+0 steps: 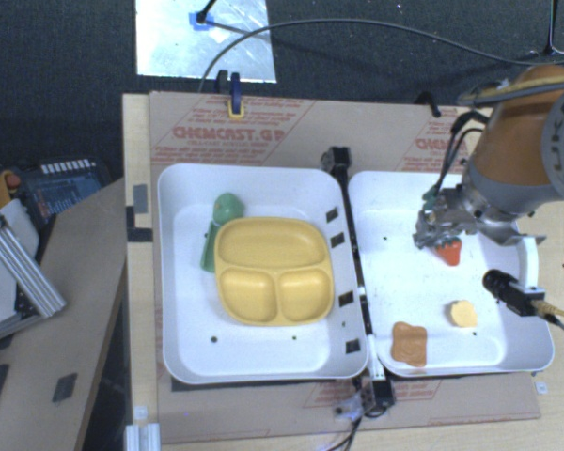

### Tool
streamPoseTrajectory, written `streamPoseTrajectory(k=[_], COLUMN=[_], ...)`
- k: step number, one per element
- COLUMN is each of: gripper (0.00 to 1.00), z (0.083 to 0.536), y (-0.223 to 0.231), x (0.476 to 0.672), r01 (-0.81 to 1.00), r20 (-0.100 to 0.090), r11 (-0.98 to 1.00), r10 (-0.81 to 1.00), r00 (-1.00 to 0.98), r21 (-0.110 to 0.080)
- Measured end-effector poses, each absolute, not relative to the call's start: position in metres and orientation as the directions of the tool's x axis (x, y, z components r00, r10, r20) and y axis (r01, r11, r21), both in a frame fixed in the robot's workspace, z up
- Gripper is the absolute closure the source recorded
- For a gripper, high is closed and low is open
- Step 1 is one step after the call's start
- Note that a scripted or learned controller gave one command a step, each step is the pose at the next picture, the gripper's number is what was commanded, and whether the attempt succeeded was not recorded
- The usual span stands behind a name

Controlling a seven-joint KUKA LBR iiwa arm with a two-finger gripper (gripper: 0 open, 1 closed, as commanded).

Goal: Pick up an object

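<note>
Orange-red object (449, 251): seen in the right bin (395, 280), toward its upper right part, directly under the gripper and partly covered by it; only its lower end is visible
Gripper (439, 232): lowered over the orange-red object, touching or just above it; whether it is released or clenched on the piece cannot be told, since the tips are hidden in the metal cluster
Arm (522, 148): reaches in from the right, grey with an orange band, bent down over the right bin
Pale yellow piece (463, 314): lies on the floor of the right bin, below the gripper, apart from it
Brown piece (410, 344): lies near the front edge of the right bin, just left of the pale yellow piece
Yellow divided plate (271, 271): rests in the middle of the left bin (183, 346)
Green object (218, 225): lies at the plate's upper left edge, partly tucked beneath it
</note>
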State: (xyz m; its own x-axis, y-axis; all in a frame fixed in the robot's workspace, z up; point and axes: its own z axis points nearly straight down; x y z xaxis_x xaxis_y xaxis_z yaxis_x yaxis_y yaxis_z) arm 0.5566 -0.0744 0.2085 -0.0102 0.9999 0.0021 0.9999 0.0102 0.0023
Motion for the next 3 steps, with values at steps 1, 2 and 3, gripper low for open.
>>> streamPoseTrajectory(k=[1,2,3], gripper=[1.0,1.0,1.0], z=[0.205,0.201,0.201], y=[-0.018,0.032,0.085], x=[0.565,0.585,0.598], r01=[1.0,1.0,1.0], r20=[0.002,0.001,0.003], r11=[0.011,0.01,0.01], r10=[1.0,1.0,1.0], r00=[-0.011,-0.01,-0.01], r21=[0.002,0.003,0.002])
